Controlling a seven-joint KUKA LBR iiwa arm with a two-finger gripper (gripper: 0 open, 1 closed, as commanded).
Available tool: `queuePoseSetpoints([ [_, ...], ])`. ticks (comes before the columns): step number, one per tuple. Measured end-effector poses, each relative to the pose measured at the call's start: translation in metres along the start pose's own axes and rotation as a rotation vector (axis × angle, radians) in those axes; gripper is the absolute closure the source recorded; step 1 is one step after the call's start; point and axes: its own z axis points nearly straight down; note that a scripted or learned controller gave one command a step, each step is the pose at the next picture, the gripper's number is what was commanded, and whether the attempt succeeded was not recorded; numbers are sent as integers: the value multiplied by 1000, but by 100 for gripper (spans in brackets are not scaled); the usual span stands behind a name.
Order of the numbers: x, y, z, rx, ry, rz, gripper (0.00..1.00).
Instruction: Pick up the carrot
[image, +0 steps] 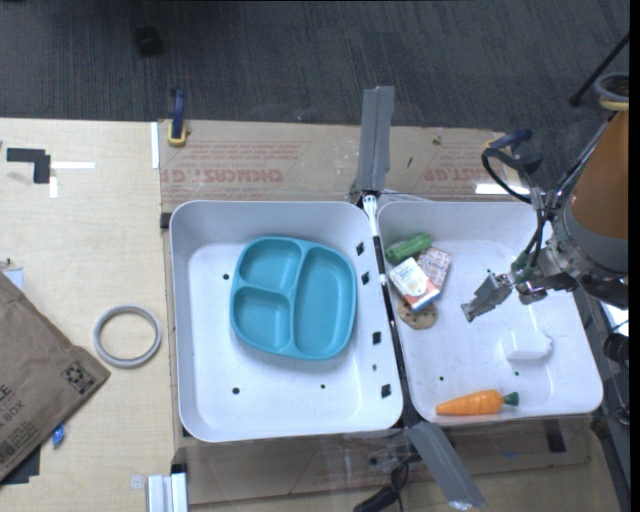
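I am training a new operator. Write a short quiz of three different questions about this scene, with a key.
1. True or false: the carrot lies in the same bin as the blue plate.
2. Multiple choice: the pincer is A) above the right bin, apart from the carrot; B) on the carrot; C) above the left bin.
3. Fill in: the carrot lies by the right bin's ____ wall.

Key: 1 false; 2 A; 3 near (lower in the view).
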Motion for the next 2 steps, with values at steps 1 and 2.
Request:
queuePoseSetpoints([
  [1,0,0,0,0,0,0,0],
  [2,-16,24,66,2,2,-159,0],
])
